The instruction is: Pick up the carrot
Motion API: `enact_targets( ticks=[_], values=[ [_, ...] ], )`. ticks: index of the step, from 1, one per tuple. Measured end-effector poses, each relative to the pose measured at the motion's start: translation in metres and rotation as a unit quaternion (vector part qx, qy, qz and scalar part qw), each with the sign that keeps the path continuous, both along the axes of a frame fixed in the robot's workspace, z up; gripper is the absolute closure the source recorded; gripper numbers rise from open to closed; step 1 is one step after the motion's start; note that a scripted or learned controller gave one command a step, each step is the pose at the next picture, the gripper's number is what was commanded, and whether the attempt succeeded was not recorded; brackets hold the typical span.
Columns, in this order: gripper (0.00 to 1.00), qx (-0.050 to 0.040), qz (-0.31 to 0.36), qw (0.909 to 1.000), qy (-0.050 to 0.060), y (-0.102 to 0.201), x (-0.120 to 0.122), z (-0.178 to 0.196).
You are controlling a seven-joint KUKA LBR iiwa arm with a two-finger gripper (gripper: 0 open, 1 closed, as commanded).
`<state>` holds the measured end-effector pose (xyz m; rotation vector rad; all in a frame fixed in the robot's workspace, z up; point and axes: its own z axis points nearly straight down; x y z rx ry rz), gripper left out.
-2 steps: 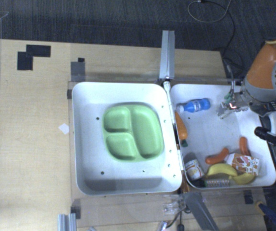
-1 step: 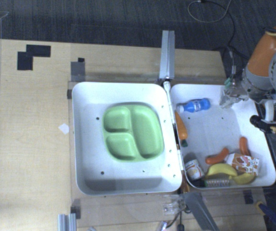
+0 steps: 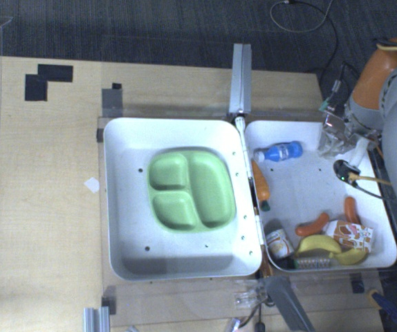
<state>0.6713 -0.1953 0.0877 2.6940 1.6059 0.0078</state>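
Observation:
The carrot (image 3: pixel 259 180) is orange with a dark green tip at its near end. It lies lengthwise against the left wall of the right bin (image 3: pixel 302 175). My gripper (image 3: pixel 336 141) hangs over the far right corner of that bin, just right of a blue water bottle (image 3: pixel 280 151). It is well apart from the carrot, with the bottle between them. Nothing shows in the gripper.
The left bin (image 3: pixel 126 206) holds a green divided plate (image 3: pixel 189 189). Along the right bin's near edge lie a small can (image 3: pixel 277 242), two red sausages (image 3: pixel 313 223), a banana (image 3: pixel 330 247), a carton (image 3: pixel 354 236) and a brush (image 3: pixel 314 261). A cable (image 3: pixel 364 178) runs by the gripper.

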Motion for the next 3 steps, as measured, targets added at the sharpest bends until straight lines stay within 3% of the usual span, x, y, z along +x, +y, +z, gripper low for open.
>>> enact_targets(
  ticks=[1, 2, 3],
  values=[
    [1.00, 0.0007, -0.055, 0.9985, 0.001, 0.006, -0.001, -0.001],
    [1.00, 0.0020, -0.254, 0.9673, 0.000, -0.002, 0.000, 0.000],
    [1.00, 0.0016, -0.108, 0.9942, 0.001, 0.010, -0.017, 0.007]
  ],
)
